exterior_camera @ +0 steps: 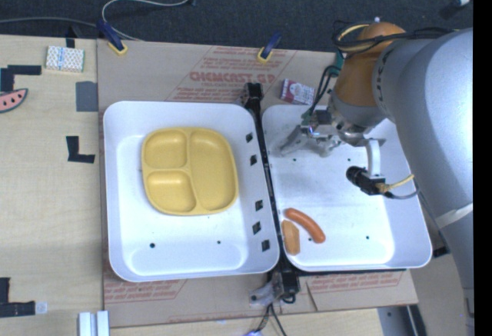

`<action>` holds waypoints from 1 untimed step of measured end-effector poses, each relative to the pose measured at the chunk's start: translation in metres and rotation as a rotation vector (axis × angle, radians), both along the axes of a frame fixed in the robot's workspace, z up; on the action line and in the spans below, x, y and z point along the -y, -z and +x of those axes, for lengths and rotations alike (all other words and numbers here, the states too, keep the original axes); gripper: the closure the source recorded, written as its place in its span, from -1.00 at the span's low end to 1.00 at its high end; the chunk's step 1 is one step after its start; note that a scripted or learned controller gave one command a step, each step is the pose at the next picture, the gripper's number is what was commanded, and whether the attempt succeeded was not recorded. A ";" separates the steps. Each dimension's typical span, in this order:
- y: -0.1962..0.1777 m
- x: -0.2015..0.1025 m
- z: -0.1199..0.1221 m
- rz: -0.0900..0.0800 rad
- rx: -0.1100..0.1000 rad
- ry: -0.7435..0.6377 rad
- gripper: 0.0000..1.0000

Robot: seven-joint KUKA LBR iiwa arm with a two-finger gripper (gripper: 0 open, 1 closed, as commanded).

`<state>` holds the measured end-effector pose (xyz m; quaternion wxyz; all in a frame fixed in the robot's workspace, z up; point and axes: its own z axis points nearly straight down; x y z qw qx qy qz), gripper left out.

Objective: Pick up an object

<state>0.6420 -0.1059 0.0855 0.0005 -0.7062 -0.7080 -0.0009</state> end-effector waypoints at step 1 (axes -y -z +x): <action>-0.010 0.000 0.001 -0.002 0.003 -0.001 1.00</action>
